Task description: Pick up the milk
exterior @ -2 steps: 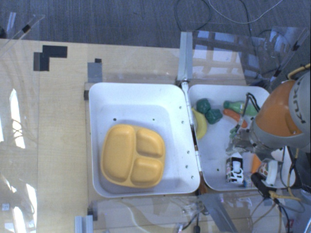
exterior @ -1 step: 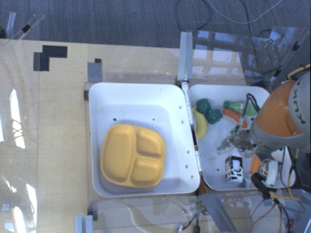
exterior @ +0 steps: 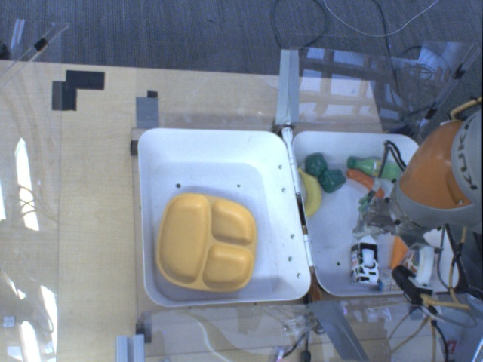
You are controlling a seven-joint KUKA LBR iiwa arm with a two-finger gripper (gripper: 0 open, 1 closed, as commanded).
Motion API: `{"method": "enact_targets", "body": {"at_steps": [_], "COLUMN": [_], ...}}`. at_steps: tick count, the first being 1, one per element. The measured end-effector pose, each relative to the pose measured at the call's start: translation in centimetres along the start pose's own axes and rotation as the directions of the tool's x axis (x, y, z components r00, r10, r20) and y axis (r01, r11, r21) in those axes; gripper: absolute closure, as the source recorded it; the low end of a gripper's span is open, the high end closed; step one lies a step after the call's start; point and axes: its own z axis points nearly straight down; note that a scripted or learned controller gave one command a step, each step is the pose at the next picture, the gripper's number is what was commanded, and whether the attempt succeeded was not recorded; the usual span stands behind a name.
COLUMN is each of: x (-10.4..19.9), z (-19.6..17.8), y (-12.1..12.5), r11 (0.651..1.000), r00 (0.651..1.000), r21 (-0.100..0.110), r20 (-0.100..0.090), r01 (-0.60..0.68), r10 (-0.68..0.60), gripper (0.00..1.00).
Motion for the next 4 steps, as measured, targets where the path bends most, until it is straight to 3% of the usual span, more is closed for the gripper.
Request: {"method": "enact_targets", "body": {"at_steps": [1, 2, 3, 4], "x": [1.9, 7.5, 9.9, 10.0], "z": [2.2, -7.9, -10.4, -10.4], "y": [2.8, 0.2, 4.2, 4.2], "r11": [0.973, 0.880, 0.854, 0.854], "r00": [0.974, 0.881, 0.854, 0.854], "r21": [0.020, 0.021, 0.021, 0.022], "r20": [0.007, 0.013, 0.016, 0.016], "r01": [-0.228, -0.474, -0.520, -0.520], "r10": [0.228, 0.473, 0.520, 0.520], "gripper": [1.00, 1.00, 1.00, 0.00]}}
